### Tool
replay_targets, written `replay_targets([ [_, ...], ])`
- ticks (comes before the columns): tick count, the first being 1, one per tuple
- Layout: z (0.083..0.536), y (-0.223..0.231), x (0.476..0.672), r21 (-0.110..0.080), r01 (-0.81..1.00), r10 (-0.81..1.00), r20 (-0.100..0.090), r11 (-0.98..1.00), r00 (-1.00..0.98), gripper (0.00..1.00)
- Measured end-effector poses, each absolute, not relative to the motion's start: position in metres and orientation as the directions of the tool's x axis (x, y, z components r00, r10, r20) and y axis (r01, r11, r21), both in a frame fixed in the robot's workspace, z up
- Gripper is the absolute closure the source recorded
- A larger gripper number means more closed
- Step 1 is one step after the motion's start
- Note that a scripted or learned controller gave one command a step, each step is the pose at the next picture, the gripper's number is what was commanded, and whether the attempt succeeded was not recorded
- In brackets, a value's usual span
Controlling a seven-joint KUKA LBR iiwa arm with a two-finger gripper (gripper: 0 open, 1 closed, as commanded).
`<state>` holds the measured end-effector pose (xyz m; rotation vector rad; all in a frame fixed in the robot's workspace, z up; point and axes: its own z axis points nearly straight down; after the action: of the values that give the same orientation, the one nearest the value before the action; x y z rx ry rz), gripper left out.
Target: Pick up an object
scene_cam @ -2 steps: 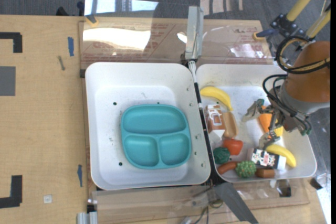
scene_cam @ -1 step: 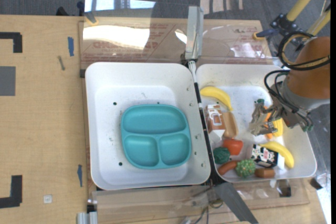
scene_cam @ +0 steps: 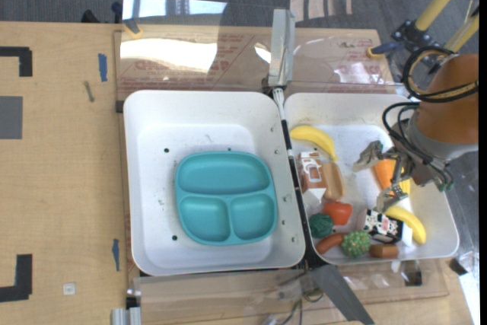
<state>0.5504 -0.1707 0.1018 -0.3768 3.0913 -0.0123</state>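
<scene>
camera view, from above the bench: the grey arm with its orange band [scene_cam: 456, 99] reaches in from the right and hangs low over the right bin [scene_cam: 449, 243], its gripper [scene_cam: 397, 183] down among a scatter of toy food. an orange piece, perhaps a carrot [scene_cam: 383, 173], sits right at the fingers, but whether it is pinched between them or merely lies beside them cannot be told from this angle, and the claw's state is likewise unclear. around the gripper the candidates for picking lie close together: one banana [scene_cam: 314, 139] at the far left of the bin, a second banana [scene_cam: 407, 221] at the near right just below the gripper, a brown bread-like block [scene_cam: 332, 179] beside a small printed carton [scene_cam: 310, 171], a red tomato-like piece [scene_cam: 338, 211], a dark green piece [scene_cam: 320, 225], a broccoli floret [scene_cam: 354, 243], a red-brown sausage shape [scene_cam: 329, 243] and a small black-and-white figure [scene_cam: 380, 225]. the left bin [scene_cam: 144, 164] carries a teal divided tray [scene_cam: 225, 195] with nothing in its compartments. by the look of it the task stands at the grasp itself: the arm is at the pile, nothing is seen raised clear of the bin floor, and a secure hold and the lift remain to be shown.
</scene>
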Motion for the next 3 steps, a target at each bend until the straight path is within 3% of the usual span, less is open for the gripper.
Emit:
replay_targets([
  [1,0.114,-0.17,0.553,-0.016,-0.24,-0.24,-0.035,0.971,-0.97,1.0],
  [2,0.113,-0.17,0.553,-0.014,-0.24,-0.241,-0.033,0.971,-0.97,0.0],
  [3,0.089,-0.171,0.548,-0.002,-0.203,-0.203,-0.01,0.979,-0.979,0.0],
])
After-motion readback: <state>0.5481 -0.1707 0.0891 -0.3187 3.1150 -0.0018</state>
